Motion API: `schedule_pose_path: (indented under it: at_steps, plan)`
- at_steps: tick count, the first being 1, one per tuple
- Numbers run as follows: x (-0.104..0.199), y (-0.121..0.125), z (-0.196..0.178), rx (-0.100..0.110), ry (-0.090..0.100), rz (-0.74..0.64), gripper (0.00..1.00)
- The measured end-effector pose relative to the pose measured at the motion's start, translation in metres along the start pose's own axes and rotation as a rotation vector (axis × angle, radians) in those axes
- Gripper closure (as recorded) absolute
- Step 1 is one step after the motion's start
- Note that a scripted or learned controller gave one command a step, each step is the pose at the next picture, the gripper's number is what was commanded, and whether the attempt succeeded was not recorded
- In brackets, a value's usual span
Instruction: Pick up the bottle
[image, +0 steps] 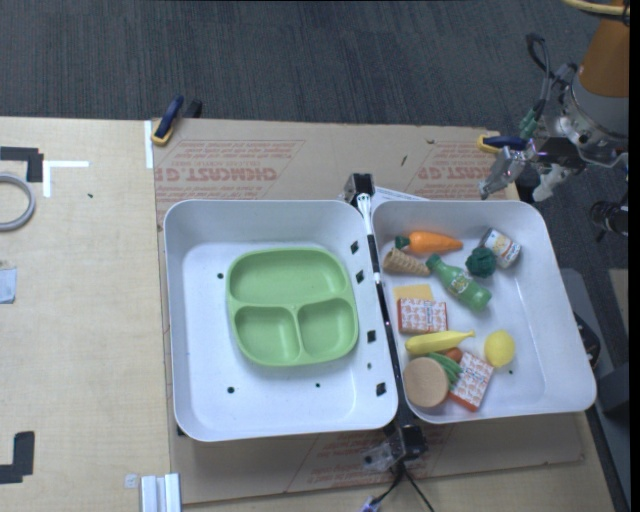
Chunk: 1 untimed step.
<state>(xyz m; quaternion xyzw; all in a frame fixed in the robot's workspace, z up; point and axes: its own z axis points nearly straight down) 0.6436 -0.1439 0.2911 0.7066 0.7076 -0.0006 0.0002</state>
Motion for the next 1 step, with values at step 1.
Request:
schedule_pose_path:
  at_steps: [1]
  plan:
    - [-0.0003,0.0004,-0.0097,0.0,-0.001,-0.003,1.0]
